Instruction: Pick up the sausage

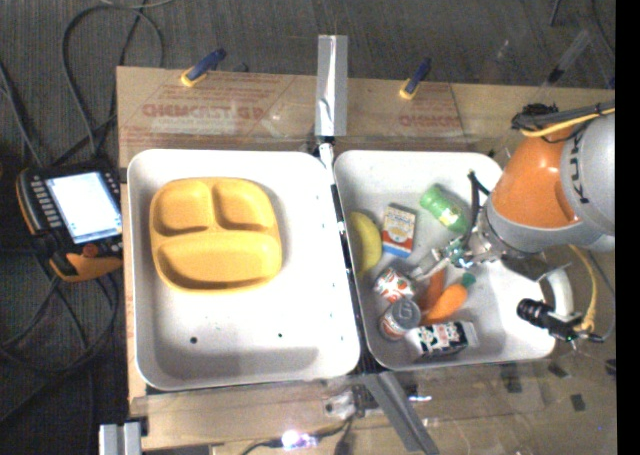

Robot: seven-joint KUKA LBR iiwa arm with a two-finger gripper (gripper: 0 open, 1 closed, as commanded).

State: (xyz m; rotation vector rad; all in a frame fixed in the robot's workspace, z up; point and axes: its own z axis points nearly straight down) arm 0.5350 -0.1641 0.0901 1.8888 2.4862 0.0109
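Note:
The sausage, a short reddish-brown piece, lies in the right bin between a red-and-white can and an orange carrot. My gripper hangs low over the middle of that bin, just above and to the right of the sausage's upper end. The grey arm with its orange band comes in from the right. Nothing is seen held in the gripper.
The right bin also holds a banana, a small carton, a green item, a second can and a black-and-white carton. A yellow divided tray sits in the left bin.

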